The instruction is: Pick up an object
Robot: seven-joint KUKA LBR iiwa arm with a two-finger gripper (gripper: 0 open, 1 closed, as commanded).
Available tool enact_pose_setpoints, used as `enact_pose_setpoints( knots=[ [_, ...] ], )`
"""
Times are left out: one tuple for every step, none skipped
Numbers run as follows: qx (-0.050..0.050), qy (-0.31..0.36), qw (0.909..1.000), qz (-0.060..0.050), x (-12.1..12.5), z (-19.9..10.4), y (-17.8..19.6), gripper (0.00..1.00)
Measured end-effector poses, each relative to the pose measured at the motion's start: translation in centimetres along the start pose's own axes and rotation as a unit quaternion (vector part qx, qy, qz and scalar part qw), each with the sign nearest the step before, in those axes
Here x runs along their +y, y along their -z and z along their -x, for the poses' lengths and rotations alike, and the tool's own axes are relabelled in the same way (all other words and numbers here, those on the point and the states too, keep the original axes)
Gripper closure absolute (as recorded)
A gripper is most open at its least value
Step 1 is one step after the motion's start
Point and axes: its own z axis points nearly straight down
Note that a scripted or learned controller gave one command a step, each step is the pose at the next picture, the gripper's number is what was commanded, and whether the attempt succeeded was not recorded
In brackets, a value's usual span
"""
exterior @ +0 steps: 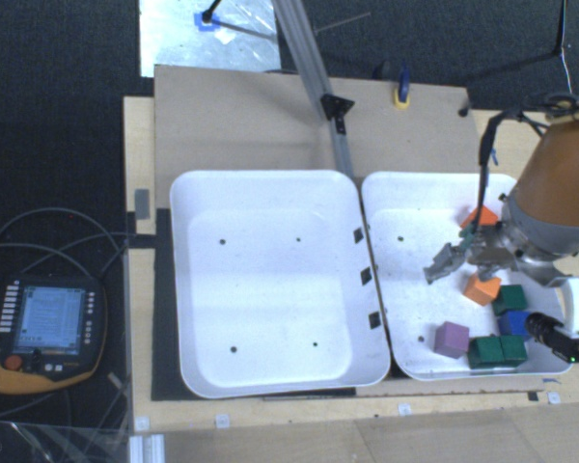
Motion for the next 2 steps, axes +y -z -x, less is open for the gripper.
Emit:
enact_pose_setpoints(
  knots=[
    [0.0, 0.0, 1.0, 0.001, 0.0, 0.0, 0.0, 0.0],
    [0.0, -0.001, 1.0, -0.003, 0.3, 0.0, -6.2, 0.0]
  ],
)
